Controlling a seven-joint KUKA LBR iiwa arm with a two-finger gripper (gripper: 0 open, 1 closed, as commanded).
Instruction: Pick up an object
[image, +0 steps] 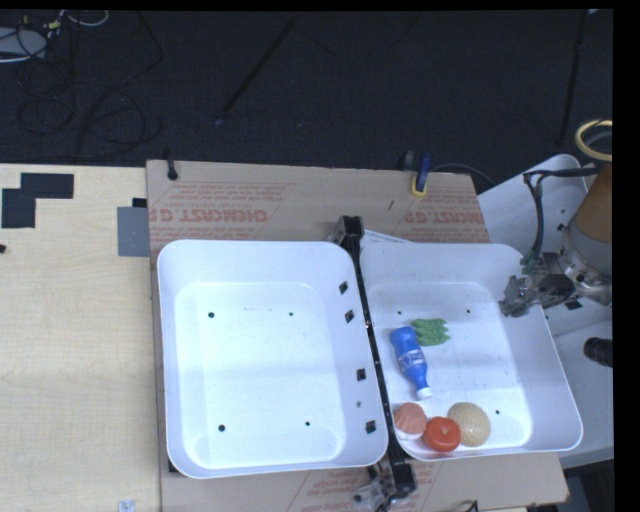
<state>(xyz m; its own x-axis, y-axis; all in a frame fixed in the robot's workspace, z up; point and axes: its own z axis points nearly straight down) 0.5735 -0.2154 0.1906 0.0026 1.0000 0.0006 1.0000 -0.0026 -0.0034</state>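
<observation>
The right bin (540, 350) holds a blue bottle (409, 361) lying near its middle, with a small green object (430, 331) just above it. Along the bin's front edge sit a pink-and-white round item (409, 419), a red tomato-like ball (441, 434) and a beige round object (469, 423). My gripper (522, 294) hangs over the bin's right rim, well to the right of all these objects. Nothing shows between its fingers.
The left bin (170, 300) lies beside the right one, with a black divider clamp (362, 330) between them. Both rest on a cardboard sheet (250, 205). Cables and a blue clip (421, 173) are at the back.
</observation>
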